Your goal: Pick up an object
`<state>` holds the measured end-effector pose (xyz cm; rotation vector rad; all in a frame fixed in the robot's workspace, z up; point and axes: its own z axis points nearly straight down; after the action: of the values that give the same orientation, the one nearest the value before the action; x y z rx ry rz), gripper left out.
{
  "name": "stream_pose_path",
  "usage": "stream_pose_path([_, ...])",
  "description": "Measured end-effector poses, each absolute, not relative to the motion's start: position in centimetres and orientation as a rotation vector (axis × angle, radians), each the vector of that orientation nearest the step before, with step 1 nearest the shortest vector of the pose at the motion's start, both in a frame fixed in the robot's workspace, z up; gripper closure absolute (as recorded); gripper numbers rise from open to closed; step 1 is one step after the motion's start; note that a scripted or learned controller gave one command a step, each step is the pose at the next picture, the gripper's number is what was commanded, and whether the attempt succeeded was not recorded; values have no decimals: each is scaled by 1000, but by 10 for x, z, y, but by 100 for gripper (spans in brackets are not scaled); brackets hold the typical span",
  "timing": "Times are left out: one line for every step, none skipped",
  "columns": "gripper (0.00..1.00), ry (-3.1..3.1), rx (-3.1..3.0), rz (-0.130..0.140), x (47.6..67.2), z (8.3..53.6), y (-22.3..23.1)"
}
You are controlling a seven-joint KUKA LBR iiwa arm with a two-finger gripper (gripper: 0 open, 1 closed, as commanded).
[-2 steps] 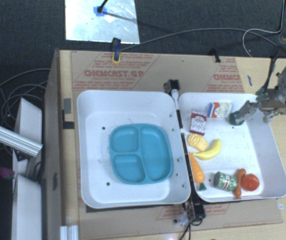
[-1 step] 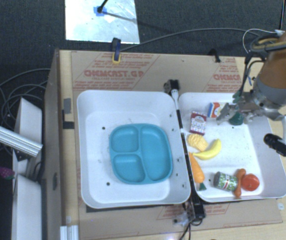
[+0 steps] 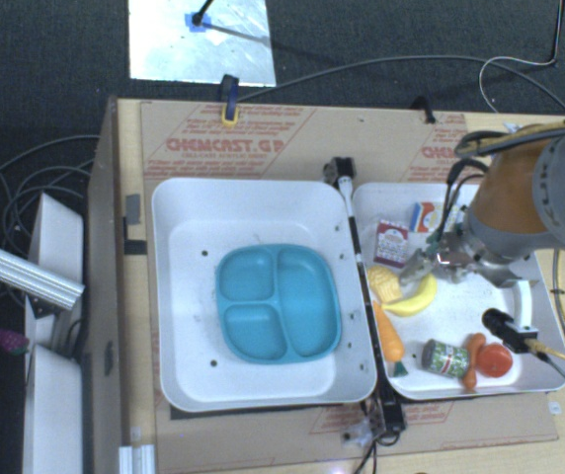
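Nearest the camera, along the front edge of the right bin (image 3: 549,388), lie a small green-labelled jar (image 3: 446,358) on its side, a red tomato-like toy (image 3: 495,360) and a slim orange carrot (image 3: 389,336), all glossy moulded plastic by the look of them. Just behind them a curved yellow banana (image 3: 413,299) rests on the bin floor, touching a knobbly yellow corn piece (image 3: 384,284), with a small flat red-and-white carton (image 3: 393,244) further back. Over the banana's upper end hangs the grey arm (image 3: 549,200), its end effector (image 3: 439,264) low and close to the fruit; whether its fingers stand apart or together cannot be told from this slanted view, and nothing is plainly seen between them. The banana seems the likely target. To take it well, I would judge that the end effector should straddle the banana across its narrow width near the middle of the curve, not along its length, since a smooth rounded skin will squirm out of an off-centre pinch; it should also stay clear of the corn, which could be nudged or caught along with it. In the left bin (image 3: 189,225) sits a smooth turquoise divided plate (image 3: 278,299), well apart from all this, on the cardboard-covered worktop (image 3: 253,136).
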<state>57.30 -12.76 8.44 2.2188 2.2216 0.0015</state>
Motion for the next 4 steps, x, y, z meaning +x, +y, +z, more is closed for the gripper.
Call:
stream_pose_path([100,2222,2217,4,574,95,-127])
stream_pose_path([0,2222,2217,3,574,95,-127])
stream_pose_path([0,2222,2220,0,526,84,-138])
stream_pose_path([100,2221,2217,4,527,95,-138])
